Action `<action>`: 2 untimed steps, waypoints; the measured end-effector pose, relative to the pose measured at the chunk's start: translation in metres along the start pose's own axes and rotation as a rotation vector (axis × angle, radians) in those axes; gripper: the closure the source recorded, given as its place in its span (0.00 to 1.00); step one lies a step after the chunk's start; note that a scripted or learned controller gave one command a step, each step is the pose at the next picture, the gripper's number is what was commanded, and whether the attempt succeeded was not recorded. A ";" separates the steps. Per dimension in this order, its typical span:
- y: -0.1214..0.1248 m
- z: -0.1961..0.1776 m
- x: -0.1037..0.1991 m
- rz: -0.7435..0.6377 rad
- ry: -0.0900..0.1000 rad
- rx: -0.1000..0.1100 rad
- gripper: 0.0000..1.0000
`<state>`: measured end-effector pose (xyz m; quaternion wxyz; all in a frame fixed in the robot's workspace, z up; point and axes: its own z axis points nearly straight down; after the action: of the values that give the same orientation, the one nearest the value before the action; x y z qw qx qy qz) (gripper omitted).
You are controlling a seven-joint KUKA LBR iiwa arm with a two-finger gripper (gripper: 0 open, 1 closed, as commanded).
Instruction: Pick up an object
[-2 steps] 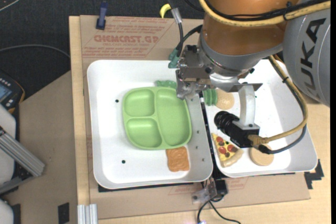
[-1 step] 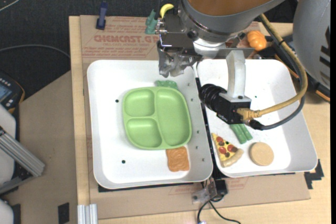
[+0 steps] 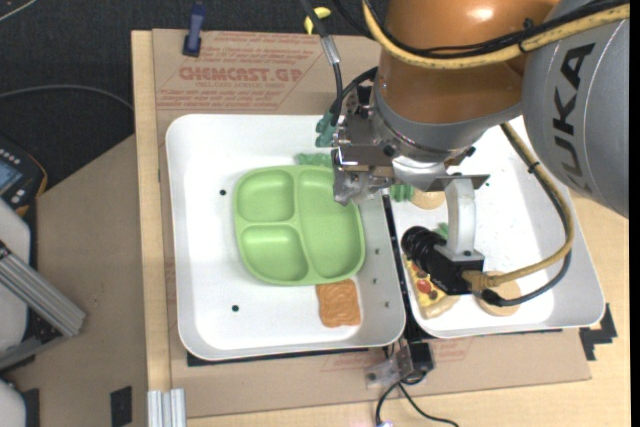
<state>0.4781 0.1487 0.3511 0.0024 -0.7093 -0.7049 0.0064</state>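
Presently my claw [image 3: 352, 183] hangs low over the left bin [image 3: 200, 215], at the bin's right side near the wall it shares with the right bin [image 3: 520, 215]. Whether the claw is open or closed I cannot tell; my wrist housing hides it from above, and nothing is seen held in it.

Left bin, contents:
- A green divided plate [image 3: 300, 225] with three compartments lies flat in the middle. Its upper right corner sits directly beneath my claw; contact cannot be confirmed.
- An orange-brown slab [image 3: 338, 303] lies just below the plate's lower right edge, near the front wall.
- A small green piece [image 3: 311, 158] shows beside the plate's top edge, partly covered by my claw.

Right bin, contents:
- A pale tan piece [image 3: 430, 200] shows near the shared wall, partly hidden.
- A small piece with red and yellow marks [image 3: 425, 293] lies towards the front corner.
- A tan round piece [image 3: 503, 303] lies near the front wall.

Both bins rest on a cardboard sheet [image 3: 240, 65] with red lettering.
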 end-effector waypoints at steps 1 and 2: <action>0.031 -0.174 0.050 -0.011 0.014 -0.032 1.00; -0.001 -0.046 0.071 -0.010 0.001 0.002 1.00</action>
<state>0.4784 0.2204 0.3971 0.0033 -0.7057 -0.7084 0.0068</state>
